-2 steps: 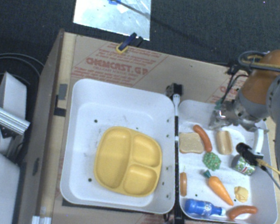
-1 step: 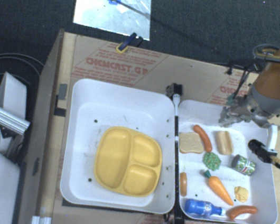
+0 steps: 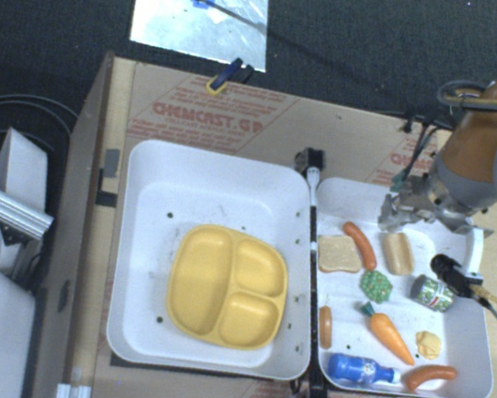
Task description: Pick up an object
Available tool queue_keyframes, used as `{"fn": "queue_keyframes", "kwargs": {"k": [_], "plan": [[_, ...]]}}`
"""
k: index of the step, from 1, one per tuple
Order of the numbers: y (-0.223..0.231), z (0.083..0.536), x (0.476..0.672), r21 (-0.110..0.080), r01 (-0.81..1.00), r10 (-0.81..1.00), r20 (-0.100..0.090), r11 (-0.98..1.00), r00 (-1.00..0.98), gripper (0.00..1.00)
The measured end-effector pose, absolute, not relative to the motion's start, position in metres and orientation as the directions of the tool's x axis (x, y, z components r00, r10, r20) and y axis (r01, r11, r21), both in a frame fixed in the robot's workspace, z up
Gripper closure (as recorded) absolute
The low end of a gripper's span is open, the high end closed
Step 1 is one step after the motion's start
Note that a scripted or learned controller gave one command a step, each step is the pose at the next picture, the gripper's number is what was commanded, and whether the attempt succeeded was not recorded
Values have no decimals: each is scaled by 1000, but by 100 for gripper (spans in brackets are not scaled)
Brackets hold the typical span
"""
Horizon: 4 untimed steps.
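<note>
Camera view, from above and at a slant, of a bench (image 3: 245, 112) bearing two shallow white bins. The left bin (image 3: 152, 214) carries a yellow divided plate (image 3: 226, 287) at its middle. The right bin (image 3: 472, 364) carries a scatter of toy foods.

The end effector (image 3: 402, 216) hangs over the far part of the right bin. Nothing is seen in its hold, and how far it is open cannot be told from this angle.

The likeliest object for the pick is the bread roll (image 3: 399, 253), a tan oblong lying flat on the bin floor just on the near side of the end effector. To its left, across a narrow gap, lies an orange sausage (image 3: 359, 244), with a slice of bread (image 3: 339, 254) beyond it. To its right and a little nearer stands a small can (image 3: 432, 292). Nearer still are a green broccoli piece (image 3: 376, 285) and a carrot (image 3: 389, 332). A blue bottle (image 3: 361, 369) lies along the near wall.

Handling, as a judgement: the roll looks like a light moulded toy, stiff or only slightly yielding, with a smooth rounded skin that could slide out of a shallow pinch. It appears sturdy rather than fragile. The best hold is probably across its short width at mid-length, set low on its sides. The gap on the sausage side is the tighter clearance, so a descent centred on the roll matters.
</note>
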<state>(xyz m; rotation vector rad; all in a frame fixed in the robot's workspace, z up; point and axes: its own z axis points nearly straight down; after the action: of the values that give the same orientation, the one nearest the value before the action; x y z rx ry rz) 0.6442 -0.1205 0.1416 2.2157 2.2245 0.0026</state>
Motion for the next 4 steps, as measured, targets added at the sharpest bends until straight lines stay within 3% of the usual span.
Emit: {"fn": "queue_keyframes", "kwargs": {"k": [1,2,3,4], "plan": [[-104,132,626,1,1000,1000,0,4,-4,0],[-149,84,651,0,1000,1000,-1,0,0,0],[-121,124,670,5,1000,1000,0,4,-4,0],[-103,89,669,1,1000,1000,0,5,-5,0]]}}
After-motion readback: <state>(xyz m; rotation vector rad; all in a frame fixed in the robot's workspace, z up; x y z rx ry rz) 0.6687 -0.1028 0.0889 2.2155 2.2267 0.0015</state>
